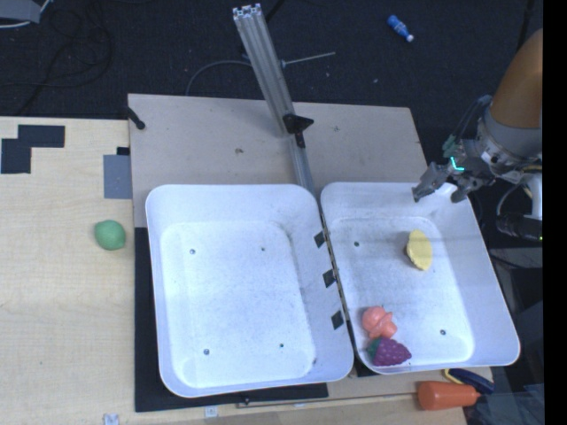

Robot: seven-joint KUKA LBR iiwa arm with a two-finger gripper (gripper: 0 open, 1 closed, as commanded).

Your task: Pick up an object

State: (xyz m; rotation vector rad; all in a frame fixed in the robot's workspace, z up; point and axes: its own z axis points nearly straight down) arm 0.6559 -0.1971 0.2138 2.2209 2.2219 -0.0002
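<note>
Your jaws [440, 188] hang over the far right corner of the right bin [483, 255], and they stand spread apart with nothing between them; one dark finger points toward the bin's far rim and the other sits just to its right. From there, the nearest candidate is the yellow piece [419, 251], which lies on the bin floor toward you and a little to the left of the jaws, near but clearly apart from them. Its long axis runs roughly from the far side of the bin to the near side, tipped only slightly, so I judge you would want the fingers to close across its narrow width, from side to side in this view, rather than along its length. It lies alone, clear of the bin walls, which should leave room for both fingers. Farther out, in the near part of the same bin, the orange-pink piece [379, 320] and the purple grapes [390, 352] sit touching or almost touching each other, close to the near left wall; I judge that pair the harder pick. The left bin [173, 237] lies beyond the divider, and a green ball [110, 235] rests on the table [53, 282] well away to the left.
</note>
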